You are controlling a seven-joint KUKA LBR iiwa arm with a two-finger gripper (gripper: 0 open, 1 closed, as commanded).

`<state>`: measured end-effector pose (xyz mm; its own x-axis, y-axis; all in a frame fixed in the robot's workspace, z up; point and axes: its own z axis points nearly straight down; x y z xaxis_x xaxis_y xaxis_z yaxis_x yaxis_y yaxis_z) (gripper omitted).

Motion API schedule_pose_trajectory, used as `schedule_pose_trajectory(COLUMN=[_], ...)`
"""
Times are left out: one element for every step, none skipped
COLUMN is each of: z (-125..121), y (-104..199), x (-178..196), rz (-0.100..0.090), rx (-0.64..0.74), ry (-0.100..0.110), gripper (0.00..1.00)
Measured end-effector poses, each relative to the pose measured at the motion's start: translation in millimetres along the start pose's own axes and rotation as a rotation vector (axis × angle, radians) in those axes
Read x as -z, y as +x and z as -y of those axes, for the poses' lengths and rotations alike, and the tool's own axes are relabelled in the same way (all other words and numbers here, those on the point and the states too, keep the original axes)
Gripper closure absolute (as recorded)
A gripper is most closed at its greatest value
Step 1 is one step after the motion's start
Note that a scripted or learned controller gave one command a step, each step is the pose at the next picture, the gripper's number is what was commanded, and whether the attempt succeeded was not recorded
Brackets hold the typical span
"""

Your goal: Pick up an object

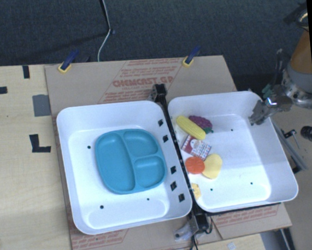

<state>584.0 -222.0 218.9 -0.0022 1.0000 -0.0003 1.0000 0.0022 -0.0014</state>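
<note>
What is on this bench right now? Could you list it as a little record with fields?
left bin: holds a blue plate
right bin: toys heaped along its left wall
toys: corn, grapes, orange, lemon, card
gripper: above the right bin's far right corner, apart from the toys
held: nothing seen

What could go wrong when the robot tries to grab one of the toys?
1. The corn, orange ball and yellow piece lie crowded together, so the gripper might bump or grab the wrong one.
2. They sit close to the right bin's left wall, which could block a finger.
</note>
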Motion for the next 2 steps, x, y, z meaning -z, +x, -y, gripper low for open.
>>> schedule_pose_trajectory(z=[-7.2,-12.8], y=[55.3,106.1], x=[-14.1,-5.9], rz=[-0.003,-0.003], rx=[0.004,0.005], ry=[0.006,0.004], gripper=[1.00,1.00])
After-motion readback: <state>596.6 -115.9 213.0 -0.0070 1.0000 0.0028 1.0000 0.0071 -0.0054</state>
